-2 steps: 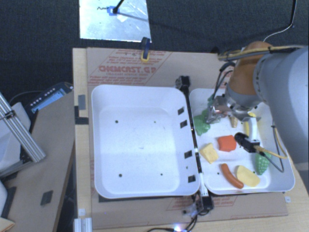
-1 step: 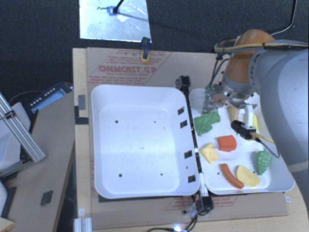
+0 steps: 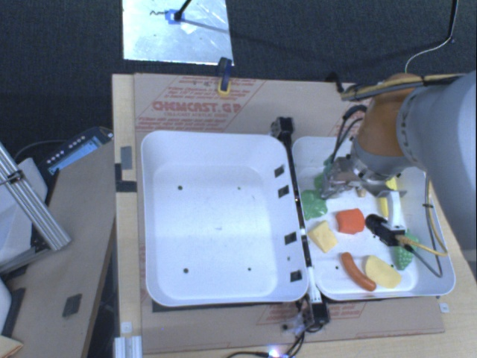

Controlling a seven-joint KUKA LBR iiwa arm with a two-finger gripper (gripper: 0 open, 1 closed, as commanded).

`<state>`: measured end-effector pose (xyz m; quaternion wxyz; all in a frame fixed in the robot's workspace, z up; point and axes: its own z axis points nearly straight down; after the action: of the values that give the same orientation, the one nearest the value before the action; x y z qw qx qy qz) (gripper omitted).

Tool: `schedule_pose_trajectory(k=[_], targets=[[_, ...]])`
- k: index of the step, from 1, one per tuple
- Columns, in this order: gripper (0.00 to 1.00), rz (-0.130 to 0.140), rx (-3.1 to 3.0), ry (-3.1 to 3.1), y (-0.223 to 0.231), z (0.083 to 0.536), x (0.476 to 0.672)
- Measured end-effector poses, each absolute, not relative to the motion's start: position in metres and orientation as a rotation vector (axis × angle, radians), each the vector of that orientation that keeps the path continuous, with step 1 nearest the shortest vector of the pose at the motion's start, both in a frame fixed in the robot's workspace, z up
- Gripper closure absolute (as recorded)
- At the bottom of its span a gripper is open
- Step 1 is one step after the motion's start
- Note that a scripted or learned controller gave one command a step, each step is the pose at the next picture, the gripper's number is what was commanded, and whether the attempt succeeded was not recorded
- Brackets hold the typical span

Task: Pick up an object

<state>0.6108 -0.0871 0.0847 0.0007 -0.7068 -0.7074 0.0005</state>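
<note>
small toy foods (image 3: 350,221) scattered loose across the right bin (image 3: 432,274)

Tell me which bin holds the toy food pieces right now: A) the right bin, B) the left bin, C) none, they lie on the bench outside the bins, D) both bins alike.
A: the orange block, the yellow wedge, the sausage and the other pieces all lie in the right bin, where the arm reaches in.
</note>
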Motion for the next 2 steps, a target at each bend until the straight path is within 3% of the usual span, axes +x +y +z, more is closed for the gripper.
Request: schedule_pose_trajectory(k=[1, 2], targets=[[1.00, -0.006, -2.219, -2.231, -0.0833, 0.0855, 0.6535], [1.00, -0.004, -2.218, -2.228, -0.0826, 0.0853, 0.6567]])
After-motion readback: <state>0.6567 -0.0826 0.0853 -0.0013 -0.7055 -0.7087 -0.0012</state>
